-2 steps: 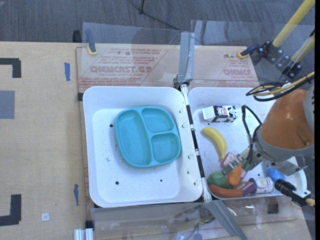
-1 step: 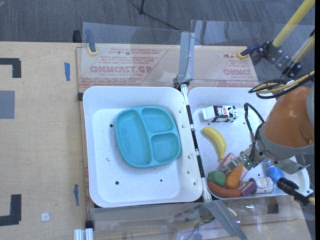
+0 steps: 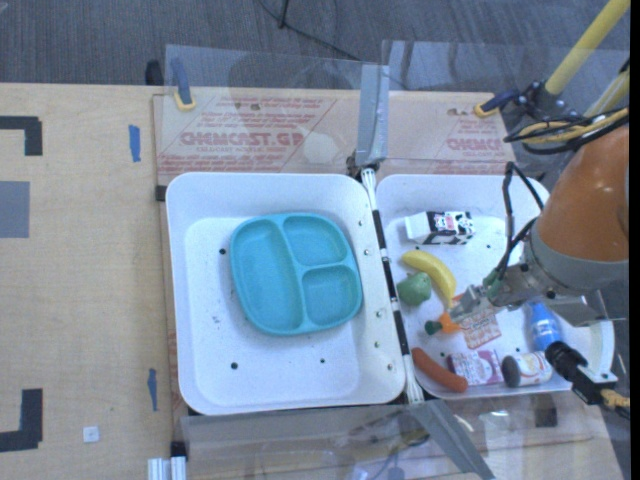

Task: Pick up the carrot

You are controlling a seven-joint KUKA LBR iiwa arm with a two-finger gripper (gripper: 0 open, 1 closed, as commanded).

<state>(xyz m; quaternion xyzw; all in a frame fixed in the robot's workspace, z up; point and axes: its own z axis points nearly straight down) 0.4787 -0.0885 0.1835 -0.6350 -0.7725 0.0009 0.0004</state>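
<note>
Orange carrot (image 3: 448, 321) is lying under the tool (image 3: 478, 299) in the right bin (image 3: 590, 348).
Grey and low over that bin, the tool is sitting at the carrot's right end, seemingly touching it; whether it is clenched or released I cannot tell. Just left of the carrot a green fruit (image 3: 414, 289) is resting, with a yellow banana (image 3: 431, 271) slanting above both. A black-and-white carton (image 3: 441, 227) is lying near the bin's far wall. Pink packets (image 3: 478, 348) are sitting below the tool, a red sausage (image 3: 439, 370) is lying at the near edge, and a blue bottle (image 3: 543, 326) is lying to the right. Across the divider, the left bin (image 3: 200, 218) is holding a teal sectioned plate (image 3: 296, 272). Both bins are sitting on the pale wooden worktop (image 3: 80, 268).
</note>
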